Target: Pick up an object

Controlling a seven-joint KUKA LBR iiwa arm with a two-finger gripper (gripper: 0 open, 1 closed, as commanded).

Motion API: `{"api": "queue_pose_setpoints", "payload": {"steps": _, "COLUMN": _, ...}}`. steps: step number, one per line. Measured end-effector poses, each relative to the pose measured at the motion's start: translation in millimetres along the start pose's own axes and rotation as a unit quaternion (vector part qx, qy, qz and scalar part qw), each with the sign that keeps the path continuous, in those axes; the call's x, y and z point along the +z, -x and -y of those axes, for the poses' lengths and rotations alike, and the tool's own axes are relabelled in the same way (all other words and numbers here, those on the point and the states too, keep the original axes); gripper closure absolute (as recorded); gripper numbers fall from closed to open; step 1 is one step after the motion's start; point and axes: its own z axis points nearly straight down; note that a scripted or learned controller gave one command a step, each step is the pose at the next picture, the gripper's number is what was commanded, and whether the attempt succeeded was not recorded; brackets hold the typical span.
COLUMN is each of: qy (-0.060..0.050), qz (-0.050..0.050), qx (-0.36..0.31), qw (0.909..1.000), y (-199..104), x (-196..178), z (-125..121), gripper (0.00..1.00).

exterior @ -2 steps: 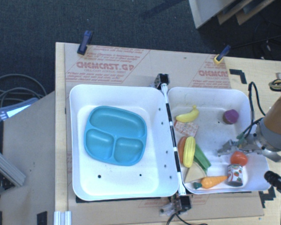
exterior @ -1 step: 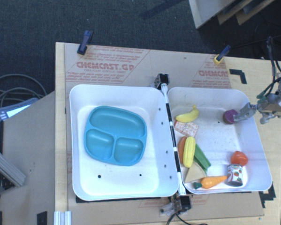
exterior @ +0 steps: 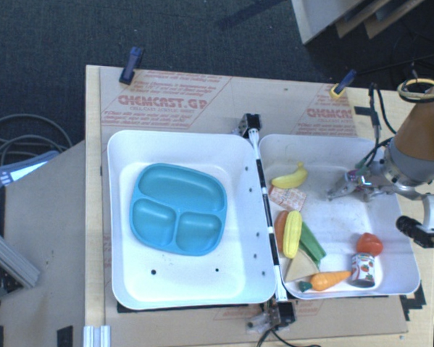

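Toy foods — banana [exterior: 290, 177], corn [exterior: 292, 233], carrot [exterior: 329, 280], perhaps a tomato [exterior: 370, 243] — lie in the right bin [exterior: 408, 266].

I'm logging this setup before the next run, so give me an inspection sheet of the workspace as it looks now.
Surface: bench with printed cardboard, two white bins side by side.
Job's things: right bin holds banana, corn cob, carrot, green vegetable, tomato, small can, wrapped packet.
Clutter: blue divided plate in left bin.
Grippers: gripper low over right bin's far side, nothing between its fingers.
Cables: black cables by arm; grey coil on floor.
Surroundings: dark carpet, blue clamps at bench's far edge.
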Motion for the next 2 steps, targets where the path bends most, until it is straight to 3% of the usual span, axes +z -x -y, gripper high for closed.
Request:
{"api": "queue_pose_setpoints", "payload": {"steps": 1, "qy": 0.000, "qz": 0.000, "qx": 0.000, "qw": 1.0000, "y": 0, "x": -1, "z": -47, "gripper": 0.00}}
{"api": "queue_pose_setpoints", "payload": {"steps": 2, "qy": 0.002, "qz": 0.006, "qx": 0.002, "qw": 1.0000, "y": 5, "x": -12, "z": -46, "gripper": 1.00}}
